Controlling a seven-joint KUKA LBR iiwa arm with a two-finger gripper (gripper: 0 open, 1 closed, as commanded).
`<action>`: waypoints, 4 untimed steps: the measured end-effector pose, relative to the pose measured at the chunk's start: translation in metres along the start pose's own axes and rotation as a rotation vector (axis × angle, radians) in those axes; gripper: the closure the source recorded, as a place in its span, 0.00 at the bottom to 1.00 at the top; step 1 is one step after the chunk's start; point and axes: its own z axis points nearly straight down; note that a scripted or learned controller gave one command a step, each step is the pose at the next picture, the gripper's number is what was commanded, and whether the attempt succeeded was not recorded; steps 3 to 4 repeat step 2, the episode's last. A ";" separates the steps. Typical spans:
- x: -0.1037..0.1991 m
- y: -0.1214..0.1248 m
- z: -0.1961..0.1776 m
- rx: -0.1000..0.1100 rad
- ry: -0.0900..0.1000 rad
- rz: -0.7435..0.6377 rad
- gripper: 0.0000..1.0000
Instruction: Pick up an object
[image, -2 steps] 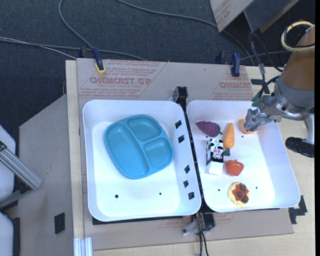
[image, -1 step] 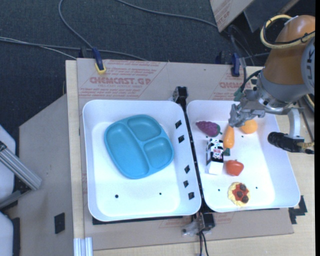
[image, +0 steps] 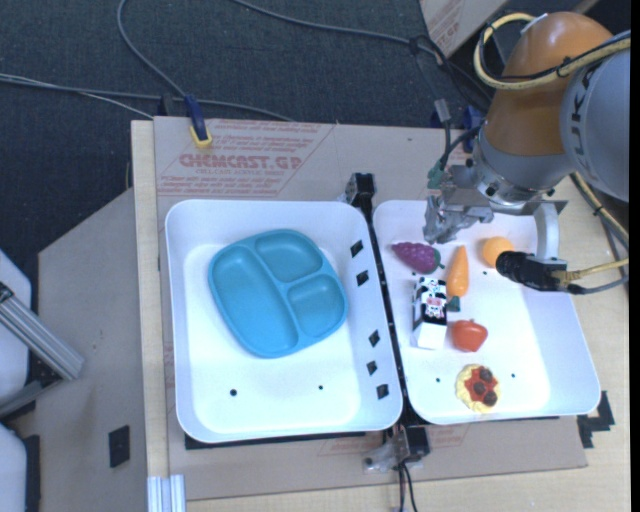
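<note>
The gripper (image: 437, 232) hangs just above the purple grapes (image: 415, 256) in the right bin (image: 560, 340) — fingers' state I cannot tell — carrot (image: 457, 271) beside.

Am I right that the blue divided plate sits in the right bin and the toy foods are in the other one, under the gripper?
Not quite: the camera view shows the blue divided plate in the left bin. The toy foods, such as the carrot and tomato, lie in the right bin, under the gripper.
</note>
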 end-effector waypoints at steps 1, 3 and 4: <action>0.051 0.016 0.015 0.001 -0.001 0.001 1.00; 0.096 0.036 0.007 0.000 0.001 0.001 1.00; 0.096 0.036 0.007 0.000 0.001 0.001 1.00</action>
